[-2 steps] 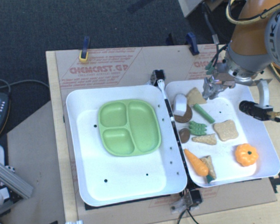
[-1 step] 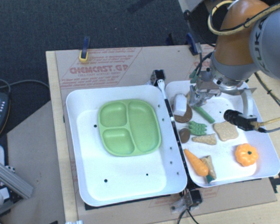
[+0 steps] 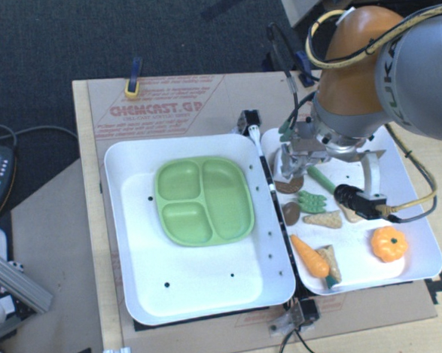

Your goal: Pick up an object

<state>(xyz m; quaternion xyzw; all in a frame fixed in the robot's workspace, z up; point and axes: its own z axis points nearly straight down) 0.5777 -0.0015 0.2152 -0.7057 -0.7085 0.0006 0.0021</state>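
Right bin (image 3: 419, 260) – hand (image 3: 290, 169) (near edge)

A: Bright, even light from overhead; the two shallow white plastic bins (image 3: 138, 291) nearly wash out.
B: Soft shadows, sharp centre, slight softness toward the dark corners.

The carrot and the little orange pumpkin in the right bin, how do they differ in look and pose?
The carrot is long and tapered, lying slantwise; the pumpkin is round and squat, sitting upright. The carrot lies near the right bin's left wall, touching a tan piece beside it; the pumpkin sits apart, toward the bin's right side. The carrot ends in a dark green top; the pumpkin has a small stem on top. Both are orange toy foods.
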